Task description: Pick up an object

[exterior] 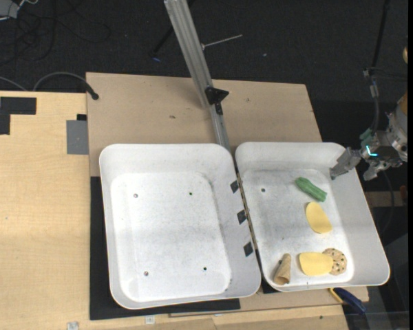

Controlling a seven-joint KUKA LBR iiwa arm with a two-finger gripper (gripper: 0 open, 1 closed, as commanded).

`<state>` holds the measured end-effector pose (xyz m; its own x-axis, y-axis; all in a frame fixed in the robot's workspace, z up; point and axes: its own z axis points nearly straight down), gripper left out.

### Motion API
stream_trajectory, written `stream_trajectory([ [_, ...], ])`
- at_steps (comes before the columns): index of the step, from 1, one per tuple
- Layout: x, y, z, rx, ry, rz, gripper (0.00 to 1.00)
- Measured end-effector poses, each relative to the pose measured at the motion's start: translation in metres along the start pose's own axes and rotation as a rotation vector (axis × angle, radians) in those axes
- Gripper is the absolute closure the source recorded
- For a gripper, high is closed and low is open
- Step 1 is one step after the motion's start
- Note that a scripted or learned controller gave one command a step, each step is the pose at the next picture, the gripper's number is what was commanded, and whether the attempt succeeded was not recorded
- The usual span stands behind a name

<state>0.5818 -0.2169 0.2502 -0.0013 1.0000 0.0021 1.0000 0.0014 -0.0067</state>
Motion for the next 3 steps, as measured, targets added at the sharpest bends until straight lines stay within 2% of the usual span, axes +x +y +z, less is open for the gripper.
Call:
stream_trajectory([
  [1,0.000,0.001,-0.003,-0.004,-0.002,-0.002,0.00],
  [2,-0.004,-0.002,0.042,0.000,0.000,0.001,0.00],
  [3,0.001,0.003,0.105,0.001,0.001,0.000,0.00],
])
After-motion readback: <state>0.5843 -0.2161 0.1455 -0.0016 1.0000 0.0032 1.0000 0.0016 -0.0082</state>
